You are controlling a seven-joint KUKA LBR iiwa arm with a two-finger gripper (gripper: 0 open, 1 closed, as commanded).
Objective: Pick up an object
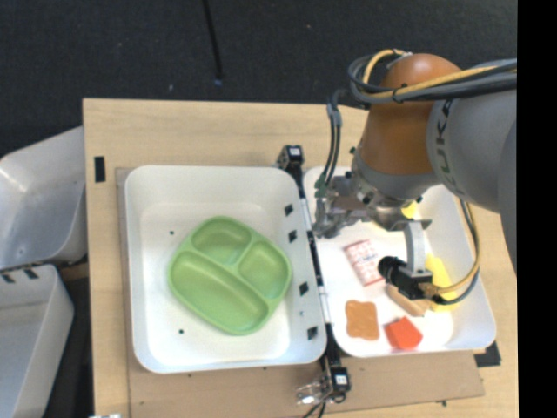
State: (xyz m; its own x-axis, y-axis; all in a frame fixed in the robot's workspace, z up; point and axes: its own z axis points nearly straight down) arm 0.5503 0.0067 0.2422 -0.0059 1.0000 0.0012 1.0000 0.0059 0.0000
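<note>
Gripper (335, 220) hangs beside a red-printed card (364, 261), writing illegible.

**A robot test lab, not a home**

A plain wooden bench (191, 129) stands on dark carpet (130, 33), bearing two shallow white bins (139, 233) clipped side by side. A grey industrial arm (470, 138) with an orange band and loose cables reaches over them. Toy-like items, such as a green divided plate (228, 273), serve as test pieces.
</note>
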